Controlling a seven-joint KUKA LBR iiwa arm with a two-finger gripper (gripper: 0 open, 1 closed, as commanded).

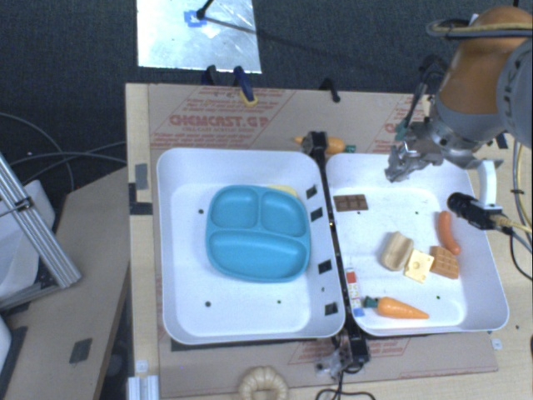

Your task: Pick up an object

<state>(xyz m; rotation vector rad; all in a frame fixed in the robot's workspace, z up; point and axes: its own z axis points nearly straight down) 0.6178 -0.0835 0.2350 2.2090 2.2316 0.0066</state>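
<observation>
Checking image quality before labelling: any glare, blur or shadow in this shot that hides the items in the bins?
Camera view: soft overall, slightly grainy; the silver sheet beyond the bench glares brightly; the white right bin is evenly lit, so the carrot, sausage and chocolate bar read clearly; the claw is dark and blurred, finger detail lost; shadows are faint.

The surface [250,111] (brown board with red lettering) carries two shallow white bins touching side by side: the left bin [179,248] and the right bin [483,294]. A pale ring [263,383] lies at its front edge.
</observation>
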